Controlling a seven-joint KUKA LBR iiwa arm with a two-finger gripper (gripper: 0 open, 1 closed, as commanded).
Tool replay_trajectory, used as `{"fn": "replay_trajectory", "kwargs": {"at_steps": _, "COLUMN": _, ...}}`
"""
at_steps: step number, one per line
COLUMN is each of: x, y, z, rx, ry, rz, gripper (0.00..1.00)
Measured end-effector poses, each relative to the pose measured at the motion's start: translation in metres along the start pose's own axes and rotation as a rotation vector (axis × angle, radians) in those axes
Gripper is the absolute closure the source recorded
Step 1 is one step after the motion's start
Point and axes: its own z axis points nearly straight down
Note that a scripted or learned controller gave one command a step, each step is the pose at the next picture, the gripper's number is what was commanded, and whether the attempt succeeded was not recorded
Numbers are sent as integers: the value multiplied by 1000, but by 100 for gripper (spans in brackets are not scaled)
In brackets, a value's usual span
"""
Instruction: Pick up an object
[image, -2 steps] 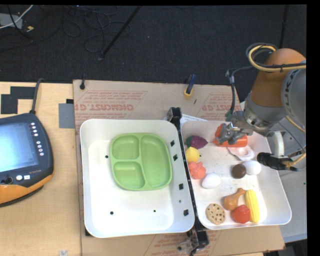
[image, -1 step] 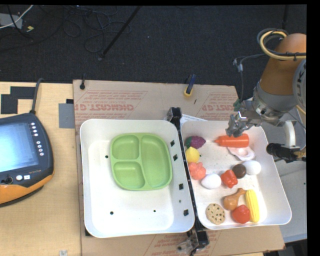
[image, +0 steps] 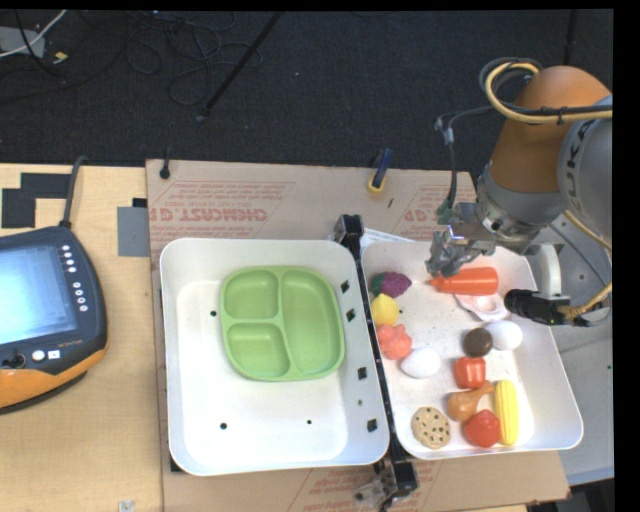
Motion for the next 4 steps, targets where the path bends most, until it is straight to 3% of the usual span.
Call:
{"fn": "replay_trajectory", "kwargs": {"at_steps": 1, "x": 58, "y": -3, "z": 12, "rx": 1, "ry": -1, "rz": 0, "gripper": 100}}
{"fn": "replay_trajectory", "kwargs": {"at_steps": 2, "x": 78, "y": 10, "z": 6, "rx": -3, "ry": -2, "rz": 2, "gripper": 100}}
{"fn": "replay_trajectory", "kwargs": {"at_steps": 4, "x": 69, "y": -4, "z": -4, "rx": 0, "ry": -2, "rz": 2, "gripper": 100}}
